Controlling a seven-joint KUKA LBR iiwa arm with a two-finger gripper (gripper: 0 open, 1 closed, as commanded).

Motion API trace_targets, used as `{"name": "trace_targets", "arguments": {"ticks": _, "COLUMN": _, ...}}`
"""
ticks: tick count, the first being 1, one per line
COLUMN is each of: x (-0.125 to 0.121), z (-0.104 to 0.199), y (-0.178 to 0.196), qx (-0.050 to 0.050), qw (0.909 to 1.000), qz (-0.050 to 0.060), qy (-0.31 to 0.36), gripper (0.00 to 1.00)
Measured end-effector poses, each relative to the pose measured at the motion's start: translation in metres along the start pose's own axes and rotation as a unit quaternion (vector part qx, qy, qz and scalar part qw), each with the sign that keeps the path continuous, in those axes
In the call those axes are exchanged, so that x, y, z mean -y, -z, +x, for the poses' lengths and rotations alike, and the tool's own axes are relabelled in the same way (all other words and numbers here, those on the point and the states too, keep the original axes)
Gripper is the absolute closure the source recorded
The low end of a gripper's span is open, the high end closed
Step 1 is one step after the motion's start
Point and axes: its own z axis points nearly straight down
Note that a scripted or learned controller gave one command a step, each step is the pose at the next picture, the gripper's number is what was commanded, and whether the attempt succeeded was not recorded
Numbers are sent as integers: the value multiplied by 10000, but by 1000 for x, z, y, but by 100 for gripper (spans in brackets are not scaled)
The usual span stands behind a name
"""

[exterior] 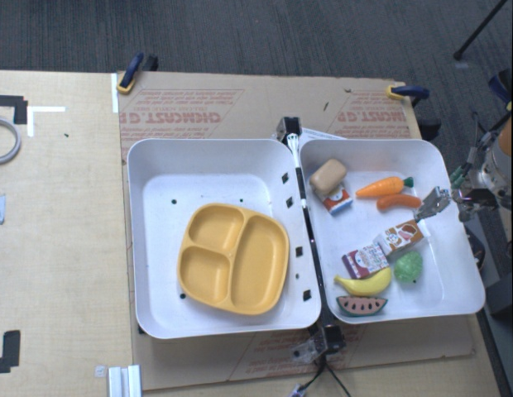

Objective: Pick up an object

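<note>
1. Snack carton, the slim orange-and-white box lying at a slant in the right bin, looks to us the likeliest pick: it rests nearest the end effector, which hangs just inside that bin's right wall.

2. We see the end effector's two metal fingers slightly parted, with nothing between them; its tips point down and left toward the carton's upper end, but whether they touch it we cannot tell.

3. To do this step well, we judge the fingers should straddle the carton across its narrow width, turned to match its diagonal lie, and come down near its middle rather than at the end.

4. Crowding is the hazard as we read it: a green ball sits just beside the carton's lower right, and a second carton with a maroon label adjoins its lower left end, so a wide approach could nudge either.

5. Two carrots lie above the carton, and a banana and a watermelon slice below it.

6. Printed faces on the carton look smooth and flat, and we judge it light enough to slide if pinched off-centre.

7. Across the divider, the left bin holds a yellow divided plate, well apart from the work, both bins resting on cardboard over the tabletop.
</note>
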Motion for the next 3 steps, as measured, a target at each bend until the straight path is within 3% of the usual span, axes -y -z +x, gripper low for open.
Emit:
{"name": "trace_targets", "arguments": {"ticks": 1, "x": -1, "z": 0, "y": 10, "qx": 4, "qw": 10000, "qz": -7, "qy": 10, "gripper": 100}}
{"name": "trace_targets", "arguments": {"ticks": 2, "x": 7, "z": 69, "y": 126, "qx": 8, "qw": 9986, "qz": -9, "qy": -524, "gripper": 100}}
{"name": "trace_targets", "arguments": {"ticks": 3, "x": 52, "z": 87, "y": 197, "qx": 9, "qw": 9959, "qz": -8, "qy": -905, "gripper": 100}}
